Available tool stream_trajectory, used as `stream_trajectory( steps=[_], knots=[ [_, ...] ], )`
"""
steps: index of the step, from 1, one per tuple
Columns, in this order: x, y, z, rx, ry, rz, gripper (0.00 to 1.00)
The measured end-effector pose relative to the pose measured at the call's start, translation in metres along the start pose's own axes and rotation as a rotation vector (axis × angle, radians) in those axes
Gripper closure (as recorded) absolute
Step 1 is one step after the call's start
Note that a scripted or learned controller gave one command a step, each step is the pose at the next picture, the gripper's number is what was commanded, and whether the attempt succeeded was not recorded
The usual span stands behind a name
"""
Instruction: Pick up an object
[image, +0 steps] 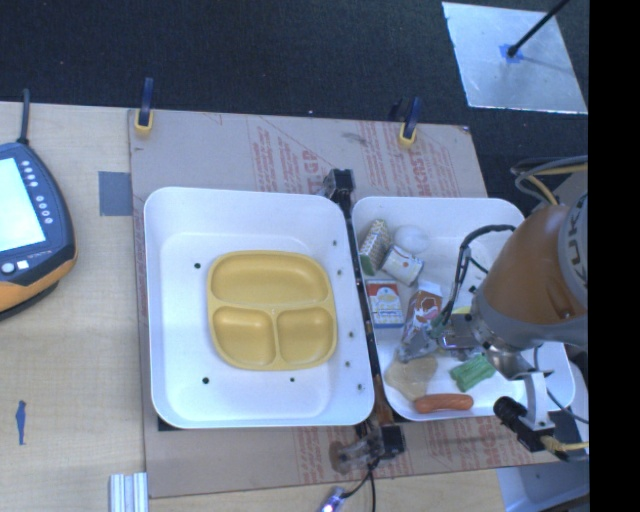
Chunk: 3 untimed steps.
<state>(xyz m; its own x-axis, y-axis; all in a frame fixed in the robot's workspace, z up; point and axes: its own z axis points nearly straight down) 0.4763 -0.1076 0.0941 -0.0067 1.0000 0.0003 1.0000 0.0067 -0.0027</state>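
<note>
I see two white bins side by side on the desk. The left bin (170, 300) carries a yellow tray (271, 308) with three compartments, lying flat near its middle. The right bin (500, 212) holds the clutter: a green-and-white packet (373, 244) tilted by its far left corner, a white cup (404, 262) just beside it with a white ball (411, 238) at its far side, a red-and-white carton (384, 303) along the left wall, a brown-and-red pouch (425, 305) next to that, a pale flat piece (411, 376) toward the near edge, a sausage (443, 403) lying along the near rim, and a green piece (470, 373) just right of the pale one. My arm (530, 275) comes in over the right side of this bin, and the hand (425, 343) sits low over the middle, its metal tip touching or just above the lower end of the pouch; from up here I cannot tell how it is set or whether anything is in it. The green piece and the sausage lie near the hand, on its near side. A pendant (30, 225) rests at the desk's left edge, and blue clamps (146, 108) pin the cardboard at the far edge.
</note>
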Motion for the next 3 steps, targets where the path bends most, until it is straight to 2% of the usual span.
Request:
stream_trajectory(
  steps=[2,3],
  knots=[
    [0.005,0.001,0.001,-0.002,-0.001,0.001,0.00],
    [0.001,0.042,0.002,-0.001,0.001,0.004,0.00]
  ],
)
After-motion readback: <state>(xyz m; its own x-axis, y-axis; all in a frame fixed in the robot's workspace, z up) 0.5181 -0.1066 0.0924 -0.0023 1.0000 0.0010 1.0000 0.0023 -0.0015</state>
